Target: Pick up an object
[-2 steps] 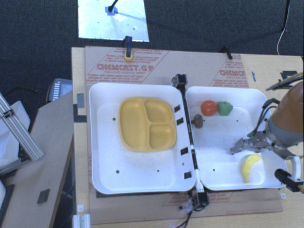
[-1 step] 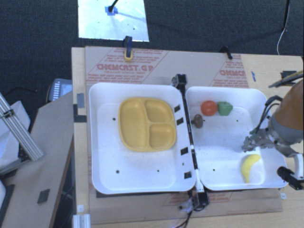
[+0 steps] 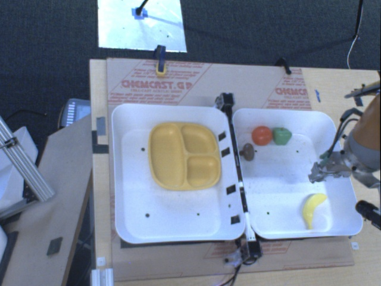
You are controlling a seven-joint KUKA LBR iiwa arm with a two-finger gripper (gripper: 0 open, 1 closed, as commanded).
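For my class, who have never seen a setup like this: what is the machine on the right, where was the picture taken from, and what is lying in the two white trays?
One camera looks down at a slant on a bench. The grey robot arm reaches in from the right; its claw hovers over the right tray. That tray holds a toy tomato, a green piece, a small brown piece and a banana. The left tray holds a yellow divided plate. Nothing visibly sits in the claw.
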